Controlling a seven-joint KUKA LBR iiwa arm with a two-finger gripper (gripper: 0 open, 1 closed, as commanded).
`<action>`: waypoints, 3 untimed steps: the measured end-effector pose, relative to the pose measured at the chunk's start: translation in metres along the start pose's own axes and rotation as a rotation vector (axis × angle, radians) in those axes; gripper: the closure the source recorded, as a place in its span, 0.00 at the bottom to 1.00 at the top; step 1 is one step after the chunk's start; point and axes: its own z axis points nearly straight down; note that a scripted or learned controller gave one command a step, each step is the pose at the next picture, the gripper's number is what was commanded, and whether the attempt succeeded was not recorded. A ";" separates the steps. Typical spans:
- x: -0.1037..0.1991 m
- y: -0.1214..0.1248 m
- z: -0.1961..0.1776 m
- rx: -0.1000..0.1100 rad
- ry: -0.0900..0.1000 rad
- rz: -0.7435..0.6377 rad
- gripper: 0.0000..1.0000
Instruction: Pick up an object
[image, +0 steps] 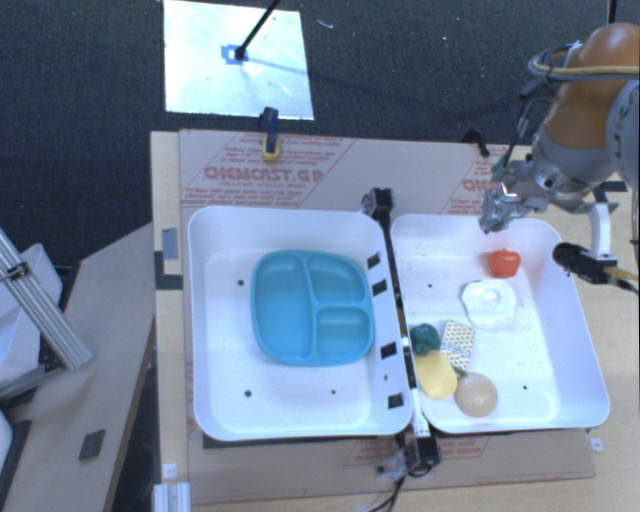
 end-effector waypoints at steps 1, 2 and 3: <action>0.046 -0.031 0.007 0.005 0.002 -0.003 1.00; 0.097 -0.051 0.016 0.005 0.003 -0.003 1.00; 0.146 -0.072 0.002 0.004 0.003 -0.004 1.00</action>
